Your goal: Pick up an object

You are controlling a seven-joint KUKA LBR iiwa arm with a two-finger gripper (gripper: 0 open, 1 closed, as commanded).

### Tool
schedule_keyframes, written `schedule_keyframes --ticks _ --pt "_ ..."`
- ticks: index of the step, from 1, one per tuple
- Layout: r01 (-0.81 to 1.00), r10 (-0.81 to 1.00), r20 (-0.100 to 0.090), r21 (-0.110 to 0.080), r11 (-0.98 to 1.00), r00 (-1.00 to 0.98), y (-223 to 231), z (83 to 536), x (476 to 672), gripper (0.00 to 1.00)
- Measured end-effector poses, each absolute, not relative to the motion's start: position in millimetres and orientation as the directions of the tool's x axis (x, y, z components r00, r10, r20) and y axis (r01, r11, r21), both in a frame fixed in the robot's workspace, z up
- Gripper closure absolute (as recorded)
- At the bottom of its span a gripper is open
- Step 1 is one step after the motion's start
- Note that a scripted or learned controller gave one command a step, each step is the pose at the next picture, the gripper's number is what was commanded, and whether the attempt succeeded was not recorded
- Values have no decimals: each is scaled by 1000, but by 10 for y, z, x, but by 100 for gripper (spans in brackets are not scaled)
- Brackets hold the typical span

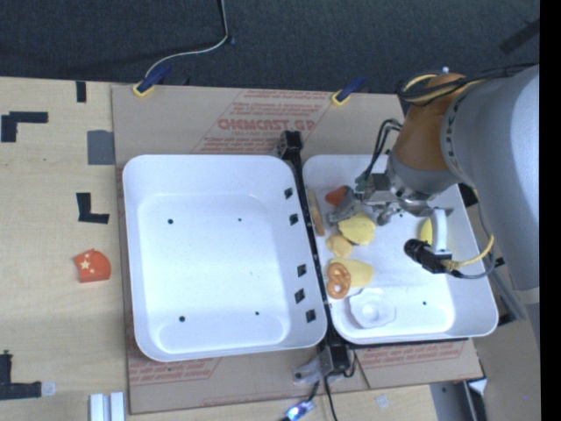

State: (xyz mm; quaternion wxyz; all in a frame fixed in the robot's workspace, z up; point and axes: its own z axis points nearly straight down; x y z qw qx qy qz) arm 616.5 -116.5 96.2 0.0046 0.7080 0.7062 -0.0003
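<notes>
While the pincer (366, 202) sits low over the right bin (438, 323), I can't tell from the camera view how far it is parted or whether anything is in it; the wrist hardware blocks that area.

Camera view, candidates: all in the right bin, crowded against its left wall. A red piece (337, 196) lies just left of the pincer, a yellow lump (357, 230) just below it, a smaller yellow piece (339, 246) beside that. Lower down, an orange ring-shaped item (338, 278) touches another yellow piece (359, 274). A white cup-like thing (369, 309) sits near the bottom edge, hard to read against the white floor. The left bin (210, 261) has only dark marks on its floor.

Risks, my read:
- Clutter: the red and yellow pieces are so near each other that a closing grasp likely pushes one aside or pinches two and drops both.
- Wall: the pieces sit close to the divider between bins (302, 226), so one side of the pincer may land on the rim, not the floor.
- Rounded yellow lump probably squirts out under an off-centre squeeze.
- Cable loop with black connector (429, 254) hangs low over the bin and could drag items.

A red object (93, 266) lies far left on the surface (53, 235), well apart from the arm.
</notes>
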Motion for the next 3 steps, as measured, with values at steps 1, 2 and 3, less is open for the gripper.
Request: schedule_keyframes --ticks 1,2,3 --pt "1000 1000 -8 2 -1 1 -979 856 6126 0" --pt "1000 1000 -4 -1 0 0 -962 943 6122 100" --pt "1000 1000 1 -1 5 -5 -74 1879 5677 100"
